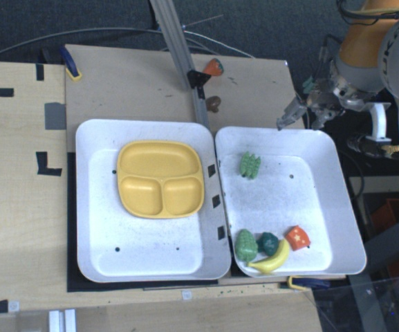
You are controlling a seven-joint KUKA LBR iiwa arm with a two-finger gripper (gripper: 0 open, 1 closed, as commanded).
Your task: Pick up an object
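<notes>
The arm reaches in over the desk's far right side, its hand (pixel 292 114) hanging just beyond the far edge of the right bin (pixel 344 206), above bare desk; whether it is open or closed I cannot tell (it is small and dark against the background). Nothing shows between its tips. In the right bin, a green knobbly toy (pixel 249 165) lies near the far left corner. Along the near edge cluster a green vegetable (pixel 245 245), a dark teal piece (pixel 268 243), a banana (pixel 273 260) and a red-orange piece (pixel 297 237). The left bin (pixel 92 206) holds a yellow divided plate (pixel 161 178).
</notes>
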